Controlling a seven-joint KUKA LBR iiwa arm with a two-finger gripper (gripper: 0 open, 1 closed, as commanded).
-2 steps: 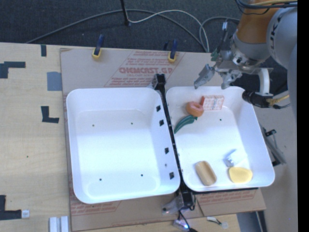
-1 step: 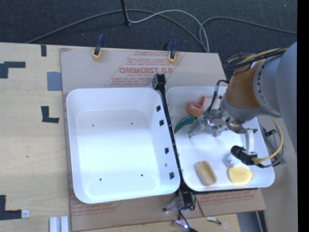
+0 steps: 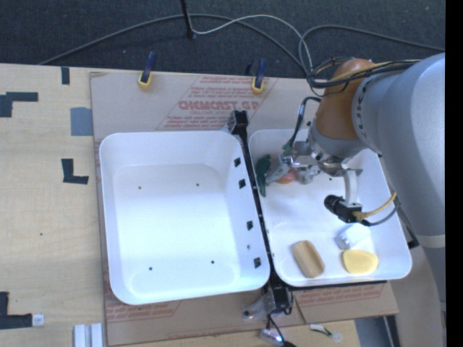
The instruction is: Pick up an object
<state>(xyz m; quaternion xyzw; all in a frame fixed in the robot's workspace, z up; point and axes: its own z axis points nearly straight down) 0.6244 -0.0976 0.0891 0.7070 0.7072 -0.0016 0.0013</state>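
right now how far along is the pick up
Early stage. Done: the arm has reached into the right bin, and the pincer is low by the green object near the divider. Nothing is visibly gripped. Left: grasp and lift; the tan piece and yellow piece lie untouched.

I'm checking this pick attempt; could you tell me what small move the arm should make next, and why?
Probably a short, straight descent: the gripper hovers in the right bin, at the green object and orange object by the divider. A grasp isn't visible from here.
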